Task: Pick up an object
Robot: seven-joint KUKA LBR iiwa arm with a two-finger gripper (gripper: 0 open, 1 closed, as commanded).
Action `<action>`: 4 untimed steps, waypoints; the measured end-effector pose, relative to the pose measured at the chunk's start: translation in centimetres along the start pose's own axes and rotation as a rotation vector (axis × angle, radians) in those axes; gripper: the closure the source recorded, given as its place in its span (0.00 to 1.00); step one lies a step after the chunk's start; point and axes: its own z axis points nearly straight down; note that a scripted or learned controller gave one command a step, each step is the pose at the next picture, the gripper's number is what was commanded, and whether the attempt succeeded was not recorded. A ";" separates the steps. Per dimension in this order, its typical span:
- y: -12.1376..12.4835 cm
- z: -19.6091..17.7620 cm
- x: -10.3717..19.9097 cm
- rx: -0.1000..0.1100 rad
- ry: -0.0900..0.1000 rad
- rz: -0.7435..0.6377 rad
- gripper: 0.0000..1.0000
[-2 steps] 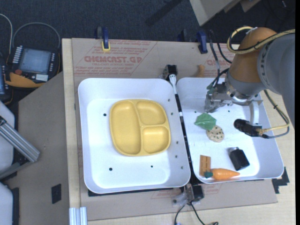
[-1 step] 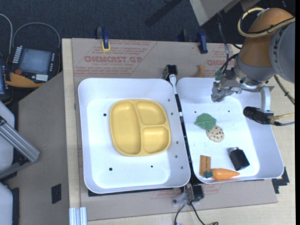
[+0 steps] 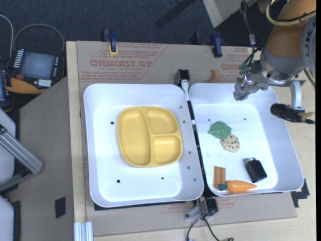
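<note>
I am looking down on two bins (image 3: 100, 185) that are showing smooth, slightly glossy white plastic. The yellow divided plate (image 3: 149, 135) is looking like matt moulded plastic. The carrot (image 3: 241, 187) is gleaming like shiny plastic, while the black block (image 3: 256, 169) is appearing dull. The counter (image 3: 150, 54) is wearing brown printed paper, flat and matt. My arm (image 3: 291, 19) is shining with glossy orange casing above grey metal.
</note>
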 end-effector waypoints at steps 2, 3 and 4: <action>-0.4 -1.6 5.9 0.006 0.004 -0.005 1.00; -1.5 -2.8 11.0 0.006 0.004 -0.005 1.00; -2.8 -1.6 16.2 0.008 0.004 -0.005 1.00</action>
